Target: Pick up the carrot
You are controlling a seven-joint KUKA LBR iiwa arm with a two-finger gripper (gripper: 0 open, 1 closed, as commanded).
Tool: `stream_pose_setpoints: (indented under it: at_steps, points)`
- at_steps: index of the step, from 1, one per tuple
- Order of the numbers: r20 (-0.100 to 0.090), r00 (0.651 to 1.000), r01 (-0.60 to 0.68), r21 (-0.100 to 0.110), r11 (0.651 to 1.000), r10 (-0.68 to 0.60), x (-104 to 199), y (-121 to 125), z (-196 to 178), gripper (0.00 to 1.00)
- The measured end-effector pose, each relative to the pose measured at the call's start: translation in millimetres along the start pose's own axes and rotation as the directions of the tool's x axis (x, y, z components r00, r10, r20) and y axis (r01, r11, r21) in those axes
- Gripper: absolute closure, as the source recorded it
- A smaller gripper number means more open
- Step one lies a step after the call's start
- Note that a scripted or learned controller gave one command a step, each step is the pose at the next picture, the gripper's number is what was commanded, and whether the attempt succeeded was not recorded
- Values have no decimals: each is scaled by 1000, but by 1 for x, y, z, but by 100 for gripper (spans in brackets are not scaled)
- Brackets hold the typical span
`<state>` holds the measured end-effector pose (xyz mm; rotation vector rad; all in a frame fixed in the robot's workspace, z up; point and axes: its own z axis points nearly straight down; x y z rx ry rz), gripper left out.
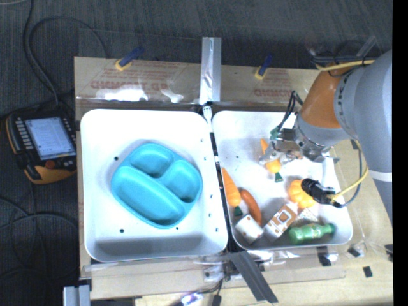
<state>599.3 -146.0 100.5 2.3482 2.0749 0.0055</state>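
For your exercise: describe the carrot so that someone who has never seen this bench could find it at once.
Look in the right-hand white bin, along its left wall beside the divider. The carrot lies there, a long orange taper. Its neighbour, a darker orange-red piece, is stubbier and sits further into the bin.

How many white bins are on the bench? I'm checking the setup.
2: the left white bin holds a blue divided tray; the right white bin holds the carrot and other toys.
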Motion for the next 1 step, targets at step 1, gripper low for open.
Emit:
stream_pose_setpoints:
  at_steps: [1]
  points:
    - [0,998,-62,11,998,62,49,-23,-108,100]
